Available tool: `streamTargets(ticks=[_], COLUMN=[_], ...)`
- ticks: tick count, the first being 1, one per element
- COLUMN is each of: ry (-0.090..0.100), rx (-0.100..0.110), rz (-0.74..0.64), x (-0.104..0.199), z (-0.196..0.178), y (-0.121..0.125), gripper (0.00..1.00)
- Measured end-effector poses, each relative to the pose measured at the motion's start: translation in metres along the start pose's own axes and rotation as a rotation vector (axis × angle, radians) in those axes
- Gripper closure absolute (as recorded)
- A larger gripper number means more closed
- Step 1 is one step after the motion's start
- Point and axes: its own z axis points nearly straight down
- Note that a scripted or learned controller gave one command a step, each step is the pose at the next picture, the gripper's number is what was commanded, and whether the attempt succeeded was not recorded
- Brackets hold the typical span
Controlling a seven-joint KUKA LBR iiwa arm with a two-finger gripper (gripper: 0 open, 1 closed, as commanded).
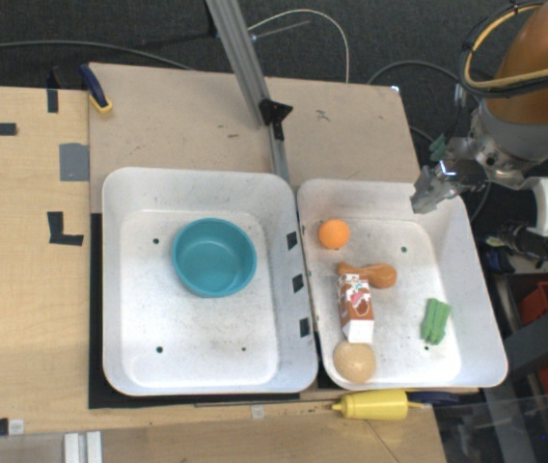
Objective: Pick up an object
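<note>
My hand (432, 191) hangs over the far right corner of the right bin (477, 355), with my grey arm (515, 114) and its orange band reaching in from the right. Whether the hand is open or closed I cannot tell from this angle; nothing shows between its tips.

The things I could pick up all lie in the right bin. An orange ball (334, 234) sits toward the far left of it, well apart from my hand. Just nearer than the ball lies a brown drumstick-shaped toy (372, 275), and touching its near side is a small red and white carton (356, 309), lying lengthwise. At the carton's near end rests a tan ball (354, 362), close to the bin's near rim. A green block (434, 320) lies off to the right of the carton, apart from it.

The left bin (129, 355) holds a teal bowl (215, 257), upright, about in its middle. On the bench (178, 114), just outside the near rim of the right bin, lies a yellow bottle (375, 405) on its side.
</note>
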Motion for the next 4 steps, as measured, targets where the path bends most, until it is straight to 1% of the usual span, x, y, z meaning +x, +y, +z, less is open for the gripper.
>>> streamTargets(ticks=[1, 2, 3, 4], ry=[0.0, 0.0, 0.0, -0.001], rx=[-0.001, -0.001, 0.0, 0.0], rz=[-0.001, -0.002, -0.002, -0.002], x=[0.048, 0.103, 0.153, 0.199], z=[0.013, 0.013, 0.011, 0.019], y=[-0.002, -0.007, -0.018, -0.024], gripper=[1.0, 1.0, 1.0, 1.0])
